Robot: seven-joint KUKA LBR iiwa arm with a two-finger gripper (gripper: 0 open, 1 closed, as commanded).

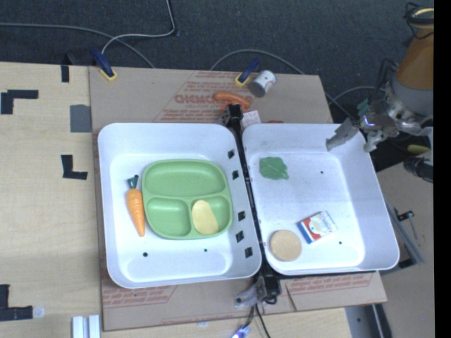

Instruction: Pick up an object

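Two white bins sat side by side. Left bin (pixel 113 189) held a green tray (pixel 184 182) with a yellow piece (pixel 205 217), carrot (pixel 135 210) beside. Right bin (pixel 366 210) held a green leaf (pixel 273 167), round cracker (pixel 286 245) and small carton (pixel 316 227). Gripper (pixel 352 134) hovered over its far right edge; jaws' state unclear, nothing visibly held.

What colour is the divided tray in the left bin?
Light green; the divided tray shows clearly in the camera view.

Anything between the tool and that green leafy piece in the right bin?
Nothing visible. The tool sits at the right bin's upper right edge; bare white floor lies between it and the green leafy piece.
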